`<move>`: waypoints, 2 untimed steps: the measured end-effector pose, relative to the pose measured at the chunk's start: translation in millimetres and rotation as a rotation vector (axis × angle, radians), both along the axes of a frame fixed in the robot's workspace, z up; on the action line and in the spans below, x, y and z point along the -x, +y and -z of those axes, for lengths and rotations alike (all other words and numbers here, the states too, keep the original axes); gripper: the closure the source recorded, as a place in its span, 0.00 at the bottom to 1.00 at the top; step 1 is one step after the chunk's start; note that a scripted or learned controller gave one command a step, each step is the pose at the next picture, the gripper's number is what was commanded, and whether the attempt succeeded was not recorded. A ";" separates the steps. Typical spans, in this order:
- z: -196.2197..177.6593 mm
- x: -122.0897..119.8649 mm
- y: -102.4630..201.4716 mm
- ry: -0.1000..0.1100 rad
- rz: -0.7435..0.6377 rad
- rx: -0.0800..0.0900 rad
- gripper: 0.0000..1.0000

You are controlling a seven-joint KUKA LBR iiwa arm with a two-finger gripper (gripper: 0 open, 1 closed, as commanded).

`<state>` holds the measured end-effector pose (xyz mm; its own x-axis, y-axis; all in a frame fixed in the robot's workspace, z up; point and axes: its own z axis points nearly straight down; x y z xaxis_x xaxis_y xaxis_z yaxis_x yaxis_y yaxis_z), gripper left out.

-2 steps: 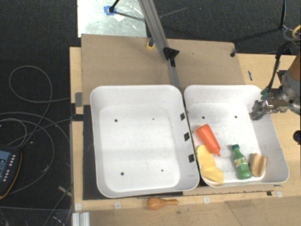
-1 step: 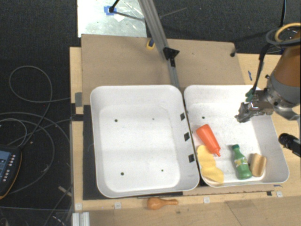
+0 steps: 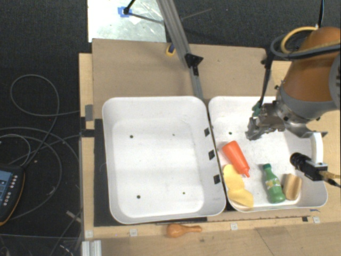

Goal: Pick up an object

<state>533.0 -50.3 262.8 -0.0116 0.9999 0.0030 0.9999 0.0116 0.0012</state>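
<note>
Nearest the camera, a small orange-brown pear-shaped thing [image 3: 184, 229] lies on the tabletop [image 3: 149, 68] outside the bins, just past the near rim of the left bin [image 3: 114, 196]. Left bin holds nothing but its own dark dots. Left of the tabletop: black cables on dark floor, plus a handheld pendant w/ a screen [image 3: 8, 188] at the near left. A grey pole [image 3: 178, 31] slants in from the far side, ending btw the two bins' far corners.

Right bin [image 3: 224, 111] carries the objects, all bunched in its near half: orange carrot-like piece [image 3: 236, 158] lying slantwise by the divider; yellow banana-ish lump [image 3: 236, 188] touching its near end; green bottle w/ a yellow label [image 3: 273, 183] to the right; tan block [image 3: 292, 186] just beside the bottle, on its right.

Claw [image 3: 258, 129] hangs over the far-middle of the right bin, apart from the carrot piece, which sits nearer and a bit left. Can't tell if the claw is apart or together (too dark and small). Nothing visibly btw it. Arm body blocks the bin's right far corner; a black fitting [image 3: 302, 164] on it overhangs the bin just past the tan block.
</note>
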 end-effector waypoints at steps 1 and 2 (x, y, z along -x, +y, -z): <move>-0.8 -1.2 58.6 0.000 0.000 0.000 1.00; -0.3 -0.3 111.1 0.000 0.001 0.000 1.00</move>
